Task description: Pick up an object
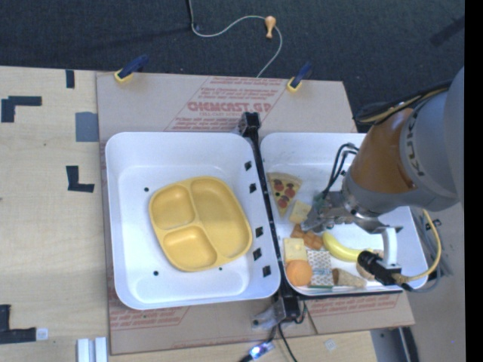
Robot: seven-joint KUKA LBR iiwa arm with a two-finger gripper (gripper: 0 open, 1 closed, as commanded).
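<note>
Gripper [321, 216] low over toy food pile in right bin [302, 148]; finger state unclear. Centre on banana [341, 248], descend straight, avoid pizza slice [284, 189].

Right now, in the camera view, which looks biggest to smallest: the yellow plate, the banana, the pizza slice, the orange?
1. yellow plate
2. banana
3. pizza slice and orange look too alike in size to rank.

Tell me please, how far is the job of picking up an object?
Done: the arm has reached into the right bin, and the claw is low over the toy food, near the banana and the pizza slice. In hand: I see nothing between its fingers. Left: grasping an item and lifting it. The yellow plate lies in the left bin.
</note>
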